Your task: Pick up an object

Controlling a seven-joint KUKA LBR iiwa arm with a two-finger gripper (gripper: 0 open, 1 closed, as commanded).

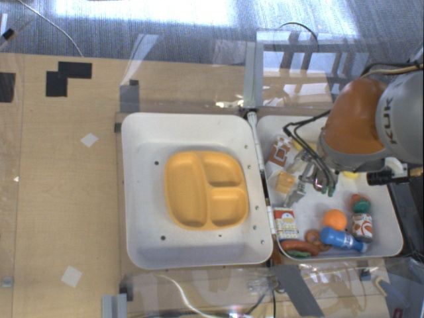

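Note:
My gripper (pixel 310 180) hangs low over the middle of the right bin (pixel 395 234), under the orange wrist band. A small pale yellow block (pixel 285 181) lies just to its left, close to or touching the tip. Nearby lie a brown and white carton (pixel 279 152), a red and white box (pixel 285 222), an orange ball (pixel 336 219), a blue bottle (pixel 341 239), a red sausage (pixel 301 247) and a red and white can (pixel 362 227). Nothing is seen lifted.
The left bin (pixel 142 177) holds a yellow divided plate (pixel 205 189). A metal divider post (pixel 252 78) stands behind the two bins. A green and red piece (pixel 360 204) lies by the arm. Wooden bench stretches to the left.

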